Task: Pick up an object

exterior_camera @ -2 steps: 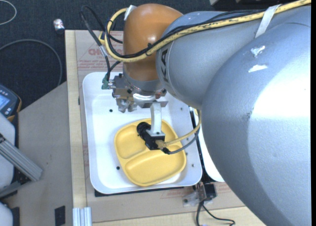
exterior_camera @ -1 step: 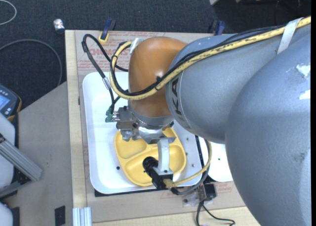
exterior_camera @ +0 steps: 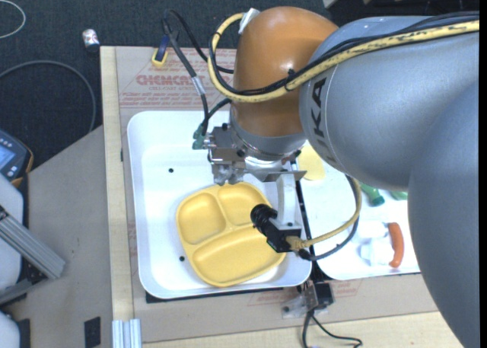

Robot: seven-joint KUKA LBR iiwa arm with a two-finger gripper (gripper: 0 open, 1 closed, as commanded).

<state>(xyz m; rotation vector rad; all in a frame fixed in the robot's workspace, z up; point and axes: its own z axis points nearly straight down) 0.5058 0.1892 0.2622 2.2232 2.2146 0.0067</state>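
The tool [exterior_camera: 234, 174] hangs low over the left bin [exterior_camera: 141, 209], at the far edge of a yellow divided plate [exterior_camera: 221, 244]. The wrist above hides it, so I cannot tell how far open it is or whether it has hold of anything. The plate lies flat in the near half of that bin. The arm covers most of the right bin [exterior_camera: 344, 266], where an orange stick [exterior_camera: 395, 244], a white lump [exterior_camera: 373, 250] and a green piece [exterior_camera: 374, 196] lie. Both bins sit on the counter [exterior_camera: 114, 186].
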